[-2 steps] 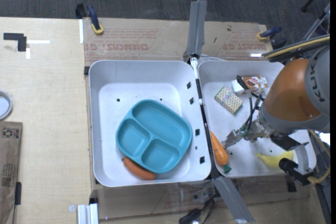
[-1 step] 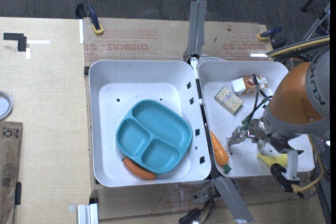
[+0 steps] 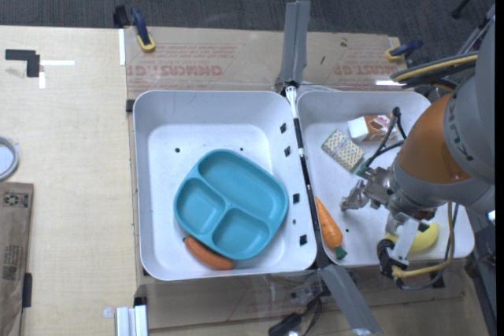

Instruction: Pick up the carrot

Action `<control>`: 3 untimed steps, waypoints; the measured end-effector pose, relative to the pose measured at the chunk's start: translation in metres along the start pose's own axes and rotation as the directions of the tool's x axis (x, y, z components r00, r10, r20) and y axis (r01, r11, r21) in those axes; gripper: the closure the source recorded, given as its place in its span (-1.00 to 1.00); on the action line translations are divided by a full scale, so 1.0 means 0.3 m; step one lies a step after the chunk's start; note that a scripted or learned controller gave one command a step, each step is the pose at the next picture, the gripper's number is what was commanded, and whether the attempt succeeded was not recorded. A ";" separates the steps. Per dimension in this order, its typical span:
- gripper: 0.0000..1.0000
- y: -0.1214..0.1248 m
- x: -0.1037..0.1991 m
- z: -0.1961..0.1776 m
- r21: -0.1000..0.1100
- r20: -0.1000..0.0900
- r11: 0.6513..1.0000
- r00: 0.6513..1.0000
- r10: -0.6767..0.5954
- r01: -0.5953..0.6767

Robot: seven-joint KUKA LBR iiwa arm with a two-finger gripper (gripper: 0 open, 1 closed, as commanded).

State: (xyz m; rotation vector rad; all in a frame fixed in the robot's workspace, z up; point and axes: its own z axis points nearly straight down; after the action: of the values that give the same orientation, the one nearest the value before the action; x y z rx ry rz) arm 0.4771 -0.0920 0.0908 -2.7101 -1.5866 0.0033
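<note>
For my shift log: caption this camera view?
Gripper hovers in right bin beside carrot lying against its left wall.

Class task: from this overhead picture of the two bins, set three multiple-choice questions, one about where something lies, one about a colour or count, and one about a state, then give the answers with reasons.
1. Where does the carrot lie?
A. on the tray
B. in the right bin, by its left wall
C. on the bench outside the bins

2. What colour is the tray?
A. blue
B. red
C. white

3. How does the carrot stand to the gripper?
A. clamped in its jaws
B. lifted above the bin
C. lying on the bin floor, apart from it

Answers: 1 B, it rests on the right bin floor along the divider. 2 A, the three-part tray is light blue. 3 C, white floor shows between carrot and gripper.
</note>
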 end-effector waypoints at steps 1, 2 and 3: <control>-1.00 0.020 -0.032 0.001 0.002 0.002 0.895 0.895 0.446 -0.446; -1.00 0.268 -0.007 -0.001 0.000 0.002 0.990 0.990 -0.138 0.138; -1.00 0.039 -0.051 0.001 0.002 0.000 0.969 0.969 -0.247 0.247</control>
State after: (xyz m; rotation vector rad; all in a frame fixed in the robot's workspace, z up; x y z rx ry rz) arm 0.4799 -0.1112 0.0907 -2.4897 -1.9106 0.0044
